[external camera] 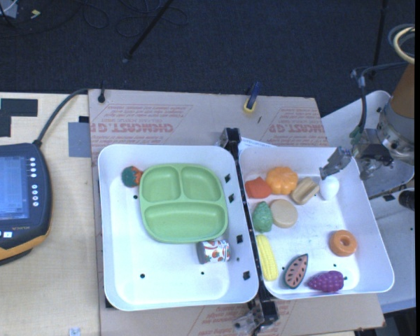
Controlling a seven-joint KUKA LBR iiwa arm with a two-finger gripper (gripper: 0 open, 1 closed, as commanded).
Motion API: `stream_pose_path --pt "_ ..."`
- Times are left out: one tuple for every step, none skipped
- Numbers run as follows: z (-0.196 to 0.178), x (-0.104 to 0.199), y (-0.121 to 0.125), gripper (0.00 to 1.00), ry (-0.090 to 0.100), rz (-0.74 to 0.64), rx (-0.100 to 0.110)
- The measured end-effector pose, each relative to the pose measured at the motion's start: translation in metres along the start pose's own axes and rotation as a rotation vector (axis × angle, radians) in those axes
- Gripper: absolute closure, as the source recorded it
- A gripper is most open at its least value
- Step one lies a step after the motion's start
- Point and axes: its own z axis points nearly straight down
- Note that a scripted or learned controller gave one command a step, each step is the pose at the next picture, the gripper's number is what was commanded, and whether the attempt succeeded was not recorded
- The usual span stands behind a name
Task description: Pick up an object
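Dark carpet behind bench (49, 128), two white bins (119, 271), gripper (346, 163) fingers apart over right bin.

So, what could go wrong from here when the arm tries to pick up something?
1. The gripper is over the right bin's upper rim, so it might strike the rim coming down.
2. The white egg below it is round and may slip away.
3. The bread piece lies close beside the egg and could get pushed.
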Motion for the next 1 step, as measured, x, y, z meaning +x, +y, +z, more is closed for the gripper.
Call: stream_pose_path --pt "-0.007 -0.0003 0.002 0.0 -0.003 -0.002 -0.012"
